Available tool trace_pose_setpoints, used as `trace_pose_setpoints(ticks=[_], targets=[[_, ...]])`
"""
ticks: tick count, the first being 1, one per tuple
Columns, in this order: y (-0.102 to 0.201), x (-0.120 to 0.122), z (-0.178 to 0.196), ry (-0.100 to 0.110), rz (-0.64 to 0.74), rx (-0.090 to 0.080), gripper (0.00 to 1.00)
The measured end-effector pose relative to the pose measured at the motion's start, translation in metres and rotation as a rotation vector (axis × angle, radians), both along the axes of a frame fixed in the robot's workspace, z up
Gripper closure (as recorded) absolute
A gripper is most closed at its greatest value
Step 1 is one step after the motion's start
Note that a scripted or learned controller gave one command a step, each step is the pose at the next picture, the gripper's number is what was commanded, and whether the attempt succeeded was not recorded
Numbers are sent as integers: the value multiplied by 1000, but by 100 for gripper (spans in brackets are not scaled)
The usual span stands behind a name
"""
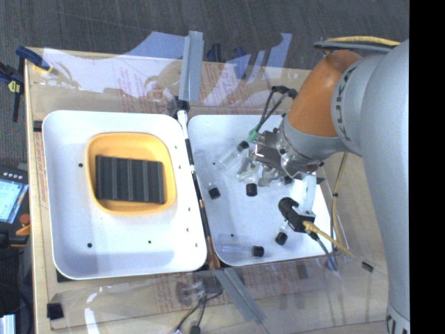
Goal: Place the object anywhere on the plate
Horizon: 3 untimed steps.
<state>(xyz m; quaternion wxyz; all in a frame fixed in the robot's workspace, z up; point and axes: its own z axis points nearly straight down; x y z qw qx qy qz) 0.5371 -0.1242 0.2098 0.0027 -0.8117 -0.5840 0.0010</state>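
Under the arm, gripper blurred.

Legible text: none. Faint reddish printing runs across the clear plastic sheeting behind the left shallow white bin, too blurred to read. A small dark handheld device with a lit bluish screen, left of that same bin, shows display marks too small to make out.

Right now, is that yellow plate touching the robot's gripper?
Apart. The camera view shows the yellow plate lying in the left bin, while the gripper is over the right bin, with the bins' rims between them.
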Motion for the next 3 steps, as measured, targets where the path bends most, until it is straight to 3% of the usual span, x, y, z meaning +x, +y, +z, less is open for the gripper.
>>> trace_pose_setpoints(ticks=[1,2,3], targets=[[52,37,3,-3,270,-2,100],[87,71,-19,-3,427,-1,100],[87,71,-19,-4,427,-2,0]])
